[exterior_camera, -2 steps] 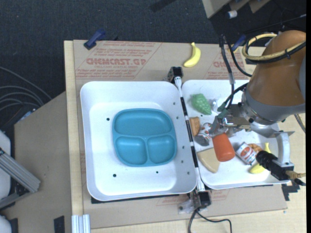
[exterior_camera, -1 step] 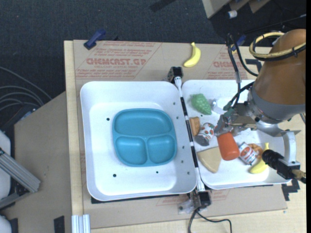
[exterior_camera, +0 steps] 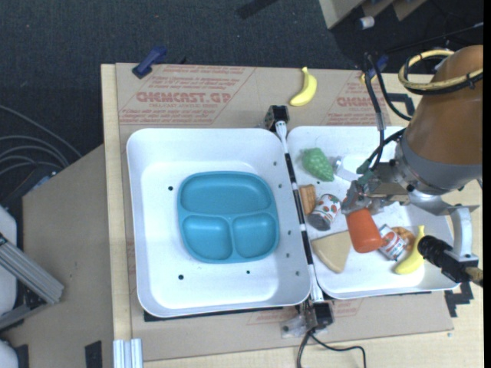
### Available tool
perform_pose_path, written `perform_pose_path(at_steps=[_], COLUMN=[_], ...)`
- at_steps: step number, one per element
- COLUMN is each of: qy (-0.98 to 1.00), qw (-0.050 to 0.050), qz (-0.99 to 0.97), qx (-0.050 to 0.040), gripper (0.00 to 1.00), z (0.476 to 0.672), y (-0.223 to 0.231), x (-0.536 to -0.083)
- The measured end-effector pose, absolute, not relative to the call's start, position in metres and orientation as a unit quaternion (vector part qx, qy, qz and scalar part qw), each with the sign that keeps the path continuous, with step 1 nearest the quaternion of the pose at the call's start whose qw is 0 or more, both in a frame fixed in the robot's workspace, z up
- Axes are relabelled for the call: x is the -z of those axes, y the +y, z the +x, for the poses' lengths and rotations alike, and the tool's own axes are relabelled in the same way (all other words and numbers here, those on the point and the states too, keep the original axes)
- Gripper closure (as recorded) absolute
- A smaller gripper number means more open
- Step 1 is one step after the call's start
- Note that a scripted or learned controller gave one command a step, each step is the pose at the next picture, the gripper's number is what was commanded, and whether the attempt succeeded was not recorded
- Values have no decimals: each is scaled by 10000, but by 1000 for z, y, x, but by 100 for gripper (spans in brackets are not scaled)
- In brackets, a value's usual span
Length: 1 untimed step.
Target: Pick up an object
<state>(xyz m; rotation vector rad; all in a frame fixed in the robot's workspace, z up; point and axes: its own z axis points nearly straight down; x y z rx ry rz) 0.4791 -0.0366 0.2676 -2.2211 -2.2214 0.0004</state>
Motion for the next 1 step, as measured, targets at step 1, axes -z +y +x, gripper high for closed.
perform_pose_path(at_steps=[1], qy=[-7072], qw=[12], qz=[-7070], qx=[-7], gripper=[100], z=[479], y=[-30], x=[-264])
